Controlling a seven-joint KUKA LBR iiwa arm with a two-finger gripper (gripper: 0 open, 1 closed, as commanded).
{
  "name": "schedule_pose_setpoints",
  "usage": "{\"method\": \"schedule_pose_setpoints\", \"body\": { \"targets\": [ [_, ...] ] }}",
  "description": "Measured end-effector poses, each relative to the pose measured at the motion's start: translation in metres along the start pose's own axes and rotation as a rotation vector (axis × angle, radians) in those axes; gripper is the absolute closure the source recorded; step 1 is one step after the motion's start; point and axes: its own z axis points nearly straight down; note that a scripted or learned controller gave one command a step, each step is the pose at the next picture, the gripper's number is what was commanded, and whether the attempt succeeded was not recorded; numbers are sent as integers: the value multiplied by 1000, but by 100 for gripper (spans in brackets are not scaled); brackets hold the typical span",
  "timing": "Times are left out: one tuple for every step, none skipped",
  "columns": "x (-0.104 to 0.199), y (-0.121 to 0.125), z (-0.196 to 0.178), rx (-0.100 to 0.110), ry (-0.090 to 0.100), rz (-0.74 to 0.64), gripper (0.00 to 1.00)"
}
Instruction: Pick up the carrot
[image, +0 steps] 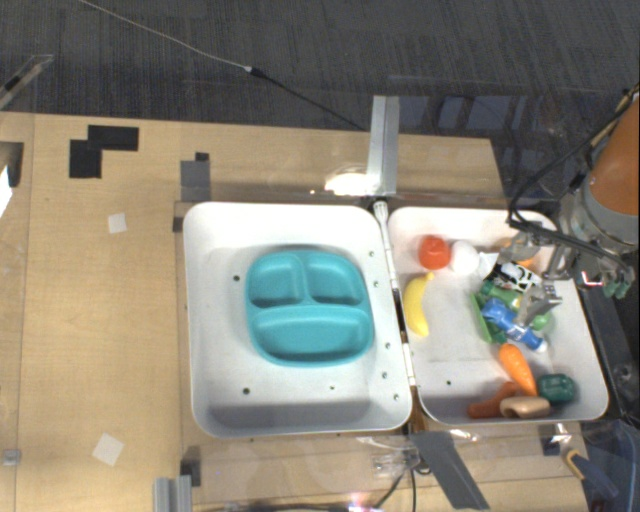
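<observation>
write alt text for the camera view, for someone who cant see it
An orange carrot lies in the right bin among toy foods, with the gripper just above it. The left bin holds a teal tray.

Sitting side by side on the bench (90, 340): left bin (210, 400) holding a divided tray (305, 318); right bin (445, 395) holding the carrot (517, 368) near its front right corner, with a banana (415, 305) lying along its left wall. Gripper (535, 300) hovering behind the carrot.
</observation>
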Motion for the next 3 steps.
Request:
{"method": "schedule_pose_setpoints", "body": {
  "targets": [
    [27, -15, 123, -3, 7, -216, 0],
    [50, -16, 155, 2, -7, -22, 0],
    [46, -15, 141, 4, -19, -28, 100]
  ]
}}
